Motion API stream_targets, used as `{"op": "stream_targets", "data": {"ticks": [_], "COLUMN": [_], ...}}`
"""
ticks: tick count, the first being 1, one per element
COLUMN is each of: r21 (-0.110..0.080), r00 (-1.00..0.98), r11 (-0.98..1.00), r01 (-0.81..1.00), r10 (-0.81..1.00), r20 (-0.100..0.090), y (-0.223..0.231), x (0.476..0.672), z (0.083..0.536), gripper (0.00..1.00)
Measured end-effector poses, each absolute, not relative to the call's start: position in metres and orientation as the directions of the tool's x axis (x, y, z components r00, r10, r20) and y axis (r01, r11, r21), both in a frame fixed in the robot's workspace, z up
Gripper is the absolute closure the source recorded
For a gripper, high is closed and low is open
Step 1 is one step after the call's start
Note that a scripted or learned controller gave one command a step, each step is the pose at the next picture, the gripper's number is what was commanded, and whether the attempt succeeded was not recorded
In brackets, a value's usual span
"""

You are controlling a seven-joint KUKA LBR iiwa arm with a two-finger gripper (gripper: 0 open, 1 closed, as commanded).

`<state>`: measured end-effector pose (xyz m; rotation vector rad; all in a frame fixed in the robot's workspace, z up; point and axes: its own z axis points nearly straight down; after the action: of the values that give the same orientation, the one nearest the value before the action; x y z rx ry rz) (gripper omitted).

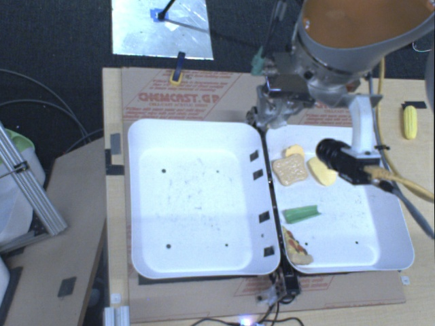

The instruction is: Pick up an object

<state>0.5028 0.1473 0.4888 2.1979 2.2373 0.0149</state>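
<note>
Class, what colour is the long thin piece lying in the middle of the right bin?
Green, seen in the camera view.

Arm reaching in from upper right, wrist low over the bench.
Grey arm (360, 19) with its orange band fills the top right corner, seen nearly end-on. Below it the wrist narrows to the gripper (272, 114), pointed downward toward the left. A white bracket and black cylindrical unit (343, 158) hang off the wrist's right side.
</note>
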Motion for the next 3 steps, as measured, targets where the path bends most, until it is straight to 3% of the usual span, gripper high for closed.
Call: {"op": "stream_targets", "data": {"ticks": [1,2,3], "r21": [0.0,-0.01,0.003], "r00": [-0.011,0.001,-0.003], "r11": [0.011,-0.001,0.003], "r01": [1.0,1.0,1.0], "r10": [1.0,1.0,1.0], "r20": [0.002,-0.004,0.003], "y": [0.231,0.209,0.21], "x": [0.507,0.485,0.487], "z": [0.472,0.362,0.379], "gripper": [1.0,1.0,1.0]}}
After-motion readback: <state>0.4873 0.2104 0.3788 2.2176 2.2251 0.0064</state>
